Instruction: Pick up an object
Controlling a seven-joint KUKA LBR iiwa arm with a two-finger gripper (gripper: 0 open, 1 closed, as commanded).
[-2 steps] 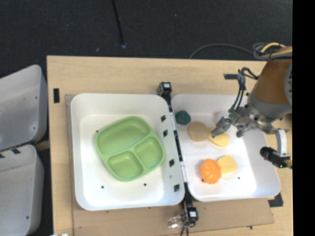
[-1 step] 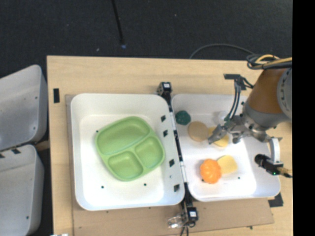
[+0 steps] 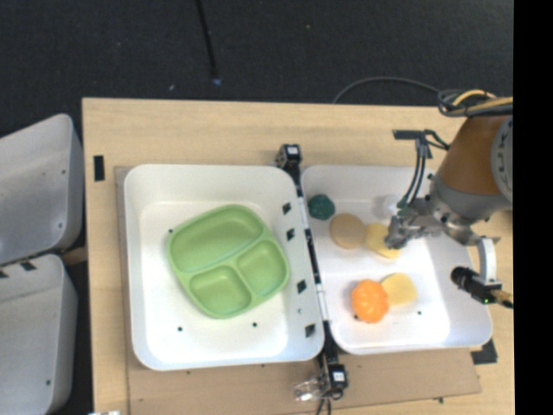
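In the right bin (image 3: 432,331) lie a small dark green ball (image 3: 321,206), a tan round disc (image 3: 347,231), a pale yellow piece (image 3: 381,240), an orange pumpkin-like object (image 3: 370,301) and a second pale yellow round piece (image 3: 400,290). My gripper (image 3: 397,234) reaches in from the right and hangs low over the yellow piece beside the tan disc, hiding part of it. I cannot make out whether it touches that piece.
The left bin (image 3: 155,335) holds a green three-compartment plate (image 3: 228,259). A divider with black clips (image 3: 304,249) runs between the bins. The grey and orange arm (image 3: 471,171) covers the right bin's far right part. Cables (image 3: 380,85) trail behind the bench.
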